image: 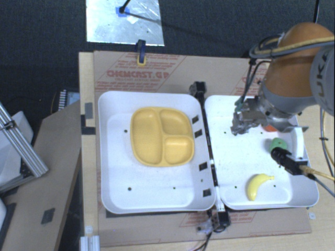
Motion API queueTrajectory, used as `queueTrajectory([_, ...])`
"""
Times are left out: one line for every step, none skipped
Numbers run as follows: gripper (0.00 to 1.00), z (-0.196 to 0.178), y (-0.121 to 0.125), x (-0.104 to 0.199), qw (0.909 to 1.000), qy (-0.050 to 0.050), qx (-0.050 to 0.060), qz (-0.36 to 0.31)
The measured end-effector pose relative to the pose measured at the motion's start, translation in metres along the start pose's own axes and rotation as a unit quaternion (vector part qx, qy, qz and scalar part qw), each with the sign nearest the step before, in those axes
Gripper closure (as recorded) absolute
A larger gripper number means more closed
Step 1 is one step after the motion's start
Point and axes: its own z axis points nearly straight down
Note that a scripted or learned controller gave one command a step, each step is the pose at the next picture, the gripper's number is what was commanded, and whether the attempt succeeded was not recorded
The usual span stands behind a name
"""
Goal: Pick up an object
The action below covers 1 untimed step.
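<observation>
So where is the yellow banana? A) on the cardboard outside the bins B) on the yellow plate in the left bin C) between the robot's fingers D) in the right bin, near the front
D: the banana lies loose on the floor of the right bin, near its front edge, while the divided yellow plate sits in the left bin and the gripper is farther back.

Grey arm (pixel 293 95), orange band, dark cables, metallic end effector (pixel 242 123).
</observation>
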Motion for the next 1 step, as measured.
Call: queueTrajectory([1.0,0.0154,0.0169,0.0564,1.0,0.0,0.0,-0.001])
